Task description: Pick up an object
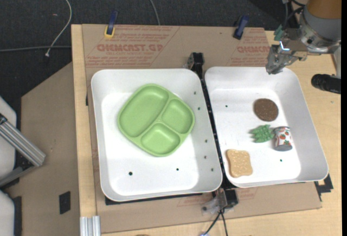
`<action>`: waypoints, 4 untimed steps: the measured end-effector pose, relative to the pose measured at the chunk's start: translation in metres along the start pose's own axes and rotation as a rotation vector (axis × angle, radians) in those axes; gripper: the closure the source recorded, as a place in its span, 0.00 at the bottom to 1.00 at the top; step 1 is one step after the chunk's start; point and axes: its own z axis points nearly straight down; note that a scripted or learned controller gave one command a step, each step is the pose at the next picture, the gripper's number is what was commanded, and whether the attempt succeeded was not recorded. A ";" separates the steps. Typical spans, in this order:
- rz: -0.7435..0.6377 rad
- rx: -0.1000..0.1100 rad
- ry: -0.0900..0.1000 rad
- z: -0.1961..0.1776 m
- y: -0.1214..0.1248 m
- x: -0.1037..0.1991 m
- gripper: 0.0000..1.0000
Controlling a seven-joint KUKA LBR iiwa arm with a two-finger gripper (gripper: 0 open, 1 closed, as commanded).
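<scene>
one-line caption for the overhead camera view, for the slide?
KUKA gripper poised over the right bin's far edge; brown disc, green toy, small can, toast lie there; green divided plate in left bin.

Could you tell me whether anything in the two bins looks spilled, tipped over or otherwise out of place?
Nothing looks spilled or damaged. The small can in the right bin lies on its side against the green toy, and the green divided plate sits turned at an angle in the left bin.

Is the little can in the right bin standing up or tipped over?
Tipped over. The can lies on its side on the right bin floor, its printed wall facing up, beside the green toy.
</scene>
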 end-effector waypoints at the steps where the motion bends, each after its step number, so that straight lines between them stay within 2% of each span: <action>1: -0.003 0.009 0.003 0.002 -0.027 0.049 1.00; 2: -0.004 0.009 0.003 0.011 -0.042 0.102 1.00; 4: -0.003 0.012 0.003 0.036 -0.101 0.181 1.00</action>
